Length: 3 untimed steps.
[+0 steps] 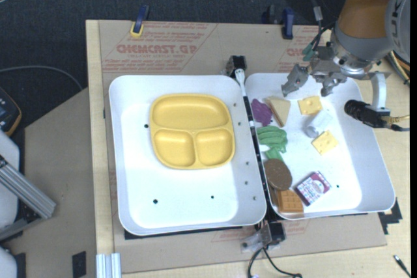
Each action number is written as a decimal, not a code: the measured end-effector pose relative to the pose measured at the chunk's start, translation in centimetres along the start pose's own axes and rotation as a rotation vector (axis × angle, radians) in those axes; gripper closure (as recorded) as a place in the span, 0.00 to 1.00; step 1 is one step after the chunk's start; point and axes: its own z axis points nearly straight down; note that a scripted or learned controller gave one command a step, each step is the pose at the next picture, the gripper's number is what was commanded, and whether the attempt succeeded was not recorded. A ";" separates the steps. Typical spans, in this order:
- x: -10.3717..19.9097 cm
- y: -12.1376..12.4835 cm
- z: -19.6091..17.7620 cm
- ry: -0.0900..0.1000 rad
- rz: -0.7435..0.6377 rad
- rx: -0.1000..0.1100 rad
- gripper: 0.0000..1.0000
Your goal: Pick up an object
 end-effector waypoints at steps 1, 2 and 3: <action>0.0 0.3 -0.9 -0.001 -0.002 -0.015 0.00; -0.8 -0.1 5.1 0.000 -0.001 -0.006 0.00; -0.4 -0.7 11.3 0.001 -0.002 -0.006 0.00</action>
